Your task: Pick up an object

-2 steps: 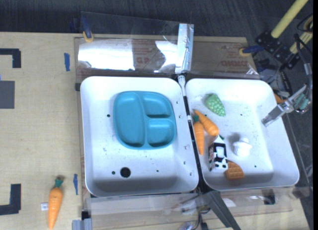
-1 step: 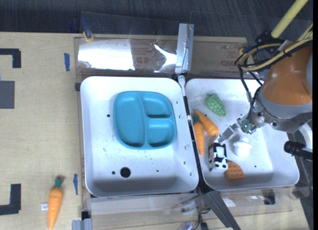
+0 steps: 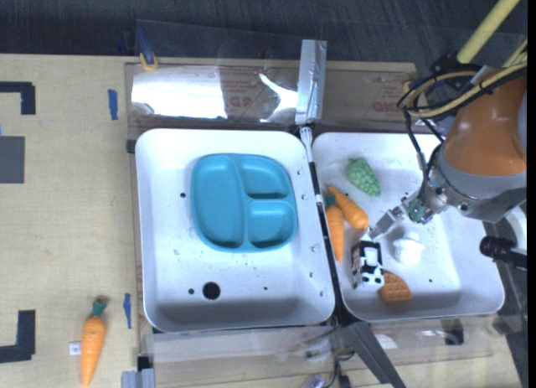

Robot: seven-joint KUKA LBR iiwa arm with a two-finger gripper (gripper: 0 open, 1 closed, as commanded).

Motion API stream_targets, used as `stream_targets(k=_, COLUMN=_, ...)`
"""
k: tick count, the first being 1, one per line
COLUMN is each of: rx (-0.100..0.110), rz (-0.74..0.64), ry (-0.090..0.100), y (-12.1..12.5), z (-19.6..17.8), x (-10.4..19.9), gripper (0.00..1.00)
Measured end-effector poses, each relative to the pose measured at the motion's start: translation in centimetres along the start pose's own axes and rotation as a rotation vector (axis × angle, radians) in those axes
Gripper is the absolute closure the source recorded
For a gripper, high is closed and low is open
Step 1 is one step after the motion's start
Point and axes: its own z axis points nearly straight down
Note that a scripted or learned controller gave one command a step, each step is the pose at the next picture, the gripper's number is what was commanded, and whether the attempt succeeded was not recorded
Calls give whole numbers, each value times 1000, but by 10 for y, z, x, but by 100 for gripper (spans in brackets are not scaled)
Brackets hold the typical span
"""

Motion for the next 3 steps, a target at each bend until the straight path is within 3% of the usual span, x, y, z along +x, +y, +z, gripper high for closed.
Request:
stream_targets(k=1, rx=1, rz=709, ry=-2, y=36, z=-15, x=36, gripper=0)
stream_targets(k=2, rx=-3, rz=521, ry=-1, y=-7, z=71, x=17, gripper=0)
stream_targets(k=3, rx=5, rz=524, ry=1, y=-9, z=66, x=17, gripper=100)
